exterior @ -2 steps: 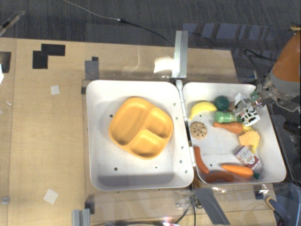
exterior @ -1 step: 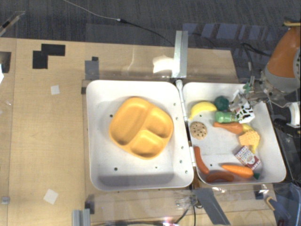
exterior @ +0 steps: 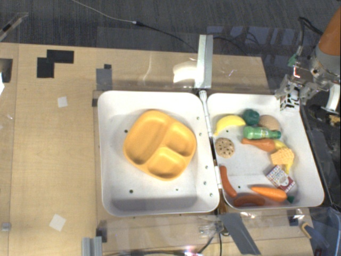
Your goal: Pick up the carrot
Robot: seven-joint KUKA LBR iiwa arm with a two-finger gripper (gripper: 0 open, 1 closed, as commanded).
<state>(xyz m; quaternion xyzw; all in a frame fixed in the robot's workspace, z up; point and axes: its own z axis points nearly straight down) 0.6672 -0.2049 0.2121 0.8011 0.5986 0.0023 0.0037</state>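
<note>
Carrot (exterior: pixel 269 193): lies flat at the near edge of the right bin (exterior: pixel 250 164), well apart from the fingers (exterior: pixel 288 94), on the opposite side of the bin's contents.
Neighbours: a red sausage (exterior: pixel 249 200) touches its blunt end; a small printed packet (exterior: pixel 279 177) sits just beside it.
Risk: in my judgement the fingers could close on the sausage or packet instead, or the bin wall could block the descent.
Risk, second: an orange-bodied bottle (exterior: pixel 259 134) lies nearer the fingers and could be mistaken for the target.
Arm pose: wrist above the bin's far right corner, raised.
Fingers: empty; their opening cannot be told.

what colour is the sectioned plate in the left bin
Yellow-orange, the sectioned plate, seen in the camera view.
</note>
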